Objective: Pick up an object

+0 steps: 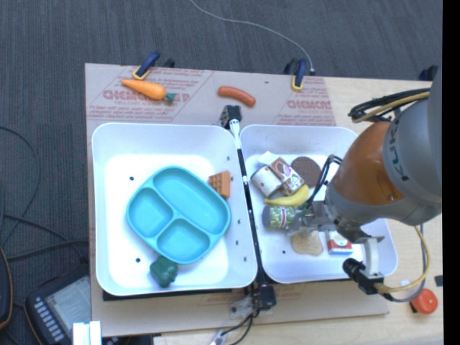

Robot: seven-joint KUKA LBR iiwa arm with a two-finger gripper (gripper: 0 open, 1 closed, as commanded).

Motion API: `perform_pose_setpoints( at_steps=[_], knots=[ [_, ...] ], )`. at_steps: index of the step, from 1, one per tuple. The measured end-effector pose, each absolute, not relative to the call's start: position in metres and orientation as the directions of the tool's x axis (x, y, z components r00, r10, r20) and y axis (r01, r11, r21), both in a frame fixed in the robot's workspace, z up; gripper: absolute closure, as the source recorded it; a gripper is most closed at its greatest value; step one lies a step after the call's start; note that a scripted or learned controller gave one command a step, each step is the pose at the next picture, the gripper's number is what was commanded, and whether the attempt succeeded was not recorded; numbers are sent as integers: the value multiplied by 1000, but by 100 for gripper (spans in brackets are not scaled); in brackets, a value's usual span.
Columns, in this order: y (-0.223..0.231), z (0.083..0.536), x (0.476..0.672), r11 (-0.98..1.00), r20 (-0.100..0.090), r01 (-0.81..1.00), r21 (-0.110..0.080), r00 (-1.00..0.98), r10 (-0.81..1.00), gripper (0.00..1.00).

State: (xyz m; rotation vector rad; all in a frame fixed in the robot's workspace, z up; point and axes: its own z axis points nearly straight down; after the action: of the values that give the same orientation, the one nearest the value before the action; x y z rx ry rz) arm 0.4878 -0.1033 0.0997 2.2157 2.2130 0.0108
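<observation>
We have the gripper [314,218] down in the right bin [374,268] beside the can [282,217]; its grasp we cannot tell, nothing lifted yet.

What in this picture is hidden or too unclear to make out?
- Gripper: in the camera view the arm's orange band and grey wrist cover it, so its fingers cannot be judged.
- Right bin: its right part lies under the arm.
- Small red and white item: partly under the arm, too small to identify.
- Can: label too blurred to read.
- Orange cap: small, near the edge.
</observation>
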Motion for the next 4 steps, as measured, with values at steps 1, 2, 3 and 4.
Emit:
perform_pose_setpoints(
  at_steps=[1,2,3,4],
  knots=[
    [-6,205,534,2,0,1000,1,-2,1000,100],
    [-65,231,604,0,-3,1000,1,0,1000,100],
    [-65,230,604,0,-2,1000,-1,0,1000,0],
    [-93,116,614,0,-2,1000,26,0,1000,0]
  ],
)
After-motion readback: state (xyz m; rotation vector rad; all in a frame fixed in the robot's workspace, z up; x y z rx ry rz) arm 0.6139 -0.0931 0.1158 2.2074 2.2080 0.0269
